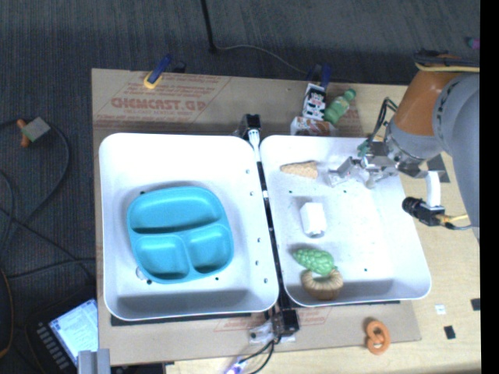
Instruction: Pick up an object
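Brown board (257,92) underlies both bins and carries faded red lettering at its ten o'clock corner that reads roughly "CHEMCAST GP". A small printed packet (312,109) lies on the board at twelve o'clock, its print too small to read, with a green toy (339,107) touching its right side. A blue-and-yellow clamp (158,70) grips the board's far edge.

In the left bin (117,209) sits a blue divided tray (180,233), filling most of the floor and leaving only a narrow margin along the rim. The right bin (390,263) holds four things: a tan cone (300,169) at its eleven o'clock corner, a white cylinder (313,218) near the centre-left, and at seven o'clock a green bumpy toy (313,258) resting on a tan ring (321,284) against the near wall. The bin's right half, from three to five o'clock, is bare white floor with the most room.

Reaching in from three o'clock, the gripper (352,168) hangs low over the far part of the right bin, just right of the cone and apart from it. Its metal fingers (337,170) look spread with nothing between them.

An orange ring (377,335) lies on the board at six o'clock, outside the bins.
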Motion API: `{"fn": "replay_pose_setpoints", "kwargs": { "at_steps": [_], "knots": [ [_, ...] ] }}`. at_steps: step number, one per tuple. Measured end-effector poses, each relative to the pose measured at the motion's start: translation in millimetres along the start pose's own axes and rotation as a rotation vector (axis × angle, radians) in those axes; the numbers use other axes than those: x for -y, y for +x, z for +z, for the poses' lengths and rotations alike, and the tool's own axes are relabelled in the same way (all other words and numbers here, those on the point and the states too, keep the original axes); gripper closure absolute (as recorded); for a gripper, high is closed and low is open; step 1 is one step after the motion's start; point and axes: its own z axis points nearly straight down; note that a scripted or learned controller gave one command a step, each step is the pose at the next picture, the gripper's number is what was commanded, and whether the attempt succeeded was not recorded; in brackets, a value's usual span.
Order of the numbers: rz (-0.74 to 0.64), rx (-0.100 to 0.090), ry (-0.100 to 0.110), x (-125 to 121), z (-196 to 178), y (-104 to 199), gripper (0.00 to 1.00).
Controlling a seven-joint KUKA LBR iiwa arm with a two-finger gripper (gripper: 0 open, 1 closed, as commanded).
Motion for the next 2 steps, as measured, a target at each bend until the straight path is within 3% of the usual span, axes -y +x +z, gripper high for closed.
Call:
{"fn": "replay_pose_setpoints", "kwargs": {
  "at_steps": [1,2],
  "knots": [
    [0.000,0.010,0.000,0.8,-9.8,-3.2,1.00],
    [0.005,0.012,0.002,-10.3,-94.4,38.9,1.00]
  ]
}}
